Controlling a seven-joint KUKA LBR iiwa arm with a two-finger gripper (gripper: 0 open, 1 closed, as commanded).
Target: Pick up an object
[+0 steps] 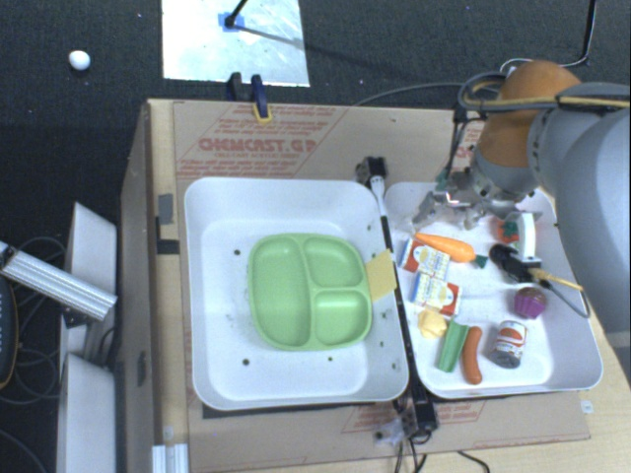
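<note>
Camera view: left bin (212, 264) holds green tray (308, 292); tool (455, 205) state unclear.

Left shallow white plastic bin (197, 264) holds a pale green three-compartment plastic plate (308, 292), lying flat near the bin's middle. A small yellow square pad (382, 276), maybe sponge, sits at the plate's right edge against the divide between the bins. Right shallow white plastic bin (582, 363) is just beside the left one. Both bins rest on a brown printed cardboard sheet (256, 136). A blue-and-yellow clamp (258, 95) grips the cardboard's far edge. A silvery square foil sheet (237, 28) lies on the dark carpet floor (79, 8) beyond it. A small white ball (80, 60) is on the carpet, far left. A grey metal bar (54, 284) lies at the left edge.
</note>
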